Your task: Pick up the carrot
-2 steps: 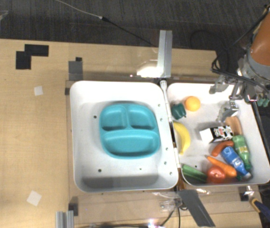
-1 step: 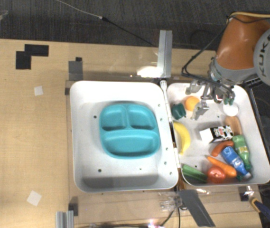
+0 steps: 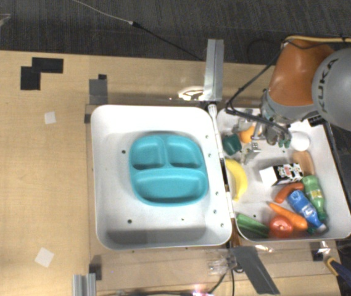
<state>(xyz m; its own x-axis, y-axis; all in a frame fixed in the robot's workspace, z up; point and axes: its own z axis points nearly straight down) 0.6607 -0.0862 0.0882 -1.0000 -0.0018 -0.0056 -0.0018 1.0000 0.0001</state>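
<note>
While tool (image 3: 266,138) hovers, carrot (image 3: 288,215) lies well apart, nearer camera.

My arm (image 3: 342,85) reaches in from the right at the far side, grey links bulking there, the orange band (image 3: 295,73) bent over just above my wrist. From it my gripper (image 3: 268,137) hangs down and to the left, dark and small; I cannot tell how its tips stand.

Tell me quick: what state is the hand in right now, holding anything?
Hand: over the far end of the right bin, above the toys; open or closed cannot be told, and no carrot seen in it.
</note>
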